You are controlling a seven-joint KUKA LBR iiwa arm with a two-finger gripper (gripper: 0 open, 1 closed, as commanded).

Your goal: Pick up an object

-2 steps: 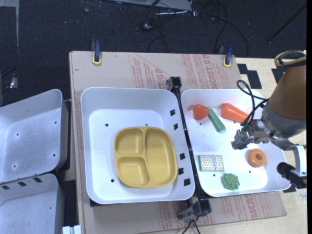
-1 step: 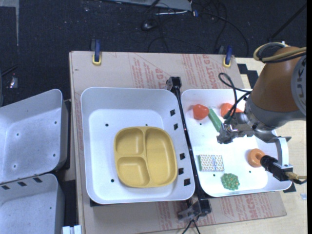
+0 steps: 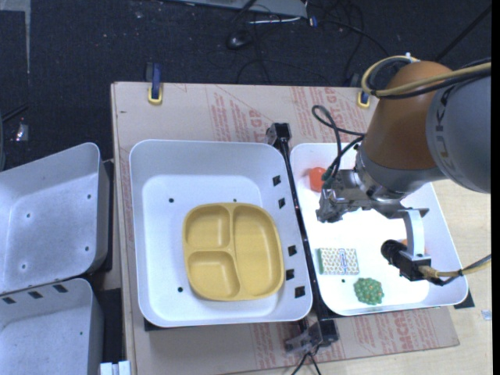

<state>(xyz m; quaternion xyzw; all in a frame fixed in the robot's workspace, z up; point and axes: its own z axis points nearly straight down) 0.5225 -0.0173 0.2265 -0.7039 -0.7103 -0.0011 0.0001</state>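
- Objects for picking, all down in the right bin (image 3: 449, 233): orange piece (image 3: 315, 178) near the bin's far left corner, patterned green-and-white packet (image 3: 338, 261) toward the near side, knobbly green ball (image 3: 369, 290) just in front of the packet.
- Reaching in from the right, grey arm (image 3: 461, 131) with its orange band (image 3: 402, 119) hanging over the right bin, wrist pointed down.
- Gripper (image 3: 332, 207) low over the bin floor, between the orange piece and the packet, touching neither as far as can be seen.
- Jaws dark and bunched against the wrist; released or clenched, cannot tell; nothing seen between them.
- Black cables looping from the wrist; another black fitting (image 3: 400, 258) low at the right, beside the ball.
- Over in the left bin (image 3: 148, 233): yellow three-compartment tray (image 3: 233, 250), lying flat, well apart from the gripper.
- Raised divider with black clips between the two bins.
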